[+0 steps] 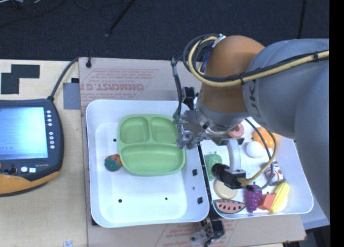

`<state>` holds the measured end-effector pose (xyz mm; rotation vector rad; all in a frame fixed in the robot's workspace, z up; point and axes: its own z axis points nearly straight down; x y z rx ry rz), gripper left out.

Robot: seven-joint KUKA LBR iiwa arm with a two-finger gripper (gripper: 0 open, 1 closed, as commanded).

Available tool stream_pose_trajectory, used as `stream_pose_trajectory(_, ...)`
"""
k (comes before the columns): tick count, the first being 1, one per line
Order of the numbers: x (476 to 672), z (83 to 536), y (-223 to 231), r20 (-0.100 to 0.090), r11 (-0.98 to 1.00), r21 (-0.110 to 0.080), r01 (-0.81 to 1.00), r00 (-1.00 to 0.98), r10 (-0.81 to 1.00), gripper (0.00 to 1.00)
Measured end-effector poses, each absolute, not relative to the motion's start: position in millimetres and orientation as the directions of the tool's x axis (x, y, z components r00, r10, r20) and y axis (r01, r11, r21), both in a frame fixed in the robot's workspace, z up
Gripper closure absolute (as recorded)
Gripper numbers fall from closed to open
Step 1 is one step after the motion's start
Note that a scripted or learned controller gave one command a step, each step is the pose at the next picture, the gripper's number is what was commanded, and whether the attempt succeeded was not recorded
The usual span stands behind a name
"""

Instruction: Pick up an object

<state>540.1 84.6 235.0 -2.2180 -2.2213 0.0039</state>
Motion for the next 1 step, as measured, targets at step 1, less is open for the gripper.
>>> stream_pose_trajectory(1,527.9,230.5,92.7,0.0,0.002,-0.006,1.0,-0.002,1.0,1.0)
